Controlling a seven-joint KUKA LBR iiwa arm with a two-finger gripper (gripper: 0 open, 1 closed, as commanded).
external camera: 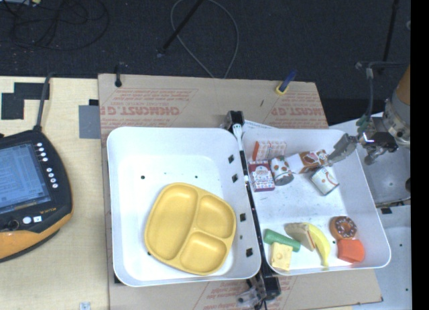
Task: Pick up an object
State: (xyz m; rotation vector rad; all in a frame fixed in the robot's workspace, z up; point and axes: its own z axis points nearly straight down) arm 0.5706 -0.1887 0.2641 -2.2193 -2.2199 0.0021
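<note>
On the desk, near end of right bin [377, 260]: banana [320, 243], orange block [350, 251] and doughnut [343, 227], crowded together.
Left bin [127, 168]: yellow divided plate [190, 228].
Mid right bin: white cup [324, 180] on its side, apart from can [282, 172] and red box [261, 176].
Far right: gripper [343, 146] hovers near the cup, beside a brown packet [312, 160]; spread or closed, cannot tell.
Advice: the cup looks the easiest target; centre above it, straddle its width, and avoid the packet.

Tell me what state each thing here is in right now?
Yellow tray: lying flat in the left bin.
White cup: tipped on its side, right bin.
Can: on its side.
Banana: lying flat.
Gripper: at the right bin's far edge.
Handheld screen: lit.
</note>
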